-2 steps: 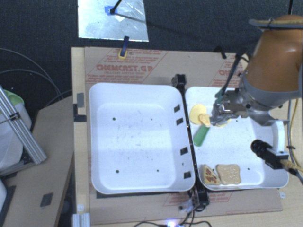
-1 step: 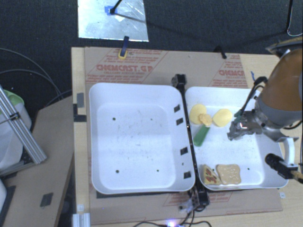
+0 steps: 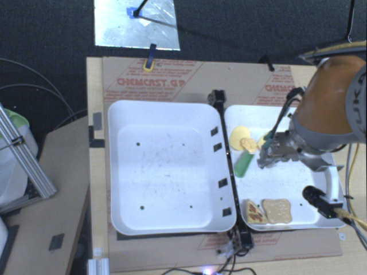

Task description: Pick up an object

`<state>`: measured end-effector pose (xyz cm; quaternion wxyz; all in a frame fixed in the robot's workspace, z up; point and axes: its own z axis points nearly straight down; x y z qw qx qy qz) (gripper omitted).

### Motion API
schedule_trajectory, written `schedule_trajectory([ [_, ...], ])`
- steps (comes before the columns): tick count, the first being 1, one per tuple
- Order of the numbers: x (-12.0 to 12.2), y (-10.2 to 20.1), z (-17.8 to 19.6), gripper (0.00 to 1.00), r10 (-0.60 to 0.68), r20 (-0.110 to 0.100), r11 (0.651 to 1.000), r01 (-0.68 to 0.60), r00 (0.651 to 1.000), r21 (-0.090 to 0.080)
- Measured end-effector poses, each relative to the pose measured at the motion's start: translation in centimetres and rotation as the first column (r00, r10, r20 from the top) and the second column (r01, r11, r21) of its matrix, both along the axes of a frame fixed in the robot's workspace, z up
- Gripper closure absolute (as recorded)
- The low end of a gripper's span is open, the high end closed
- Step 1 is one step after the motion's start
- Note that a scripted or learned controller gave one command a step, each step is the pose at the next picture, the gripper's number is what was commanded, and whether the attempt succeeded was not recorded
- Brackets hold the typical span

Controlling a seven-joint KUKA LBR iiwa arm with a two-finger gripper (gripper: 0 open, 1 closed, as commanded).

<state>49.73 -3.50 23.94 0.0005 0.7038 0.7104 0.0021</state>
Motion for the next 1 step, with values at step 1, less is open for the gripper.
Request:
schedule_trajectory([
  [1, -1.16, -1.01, -5.81, 1.0, -0.009, -0.007, 1.0, 0.009, 1.0, -0.002],
])
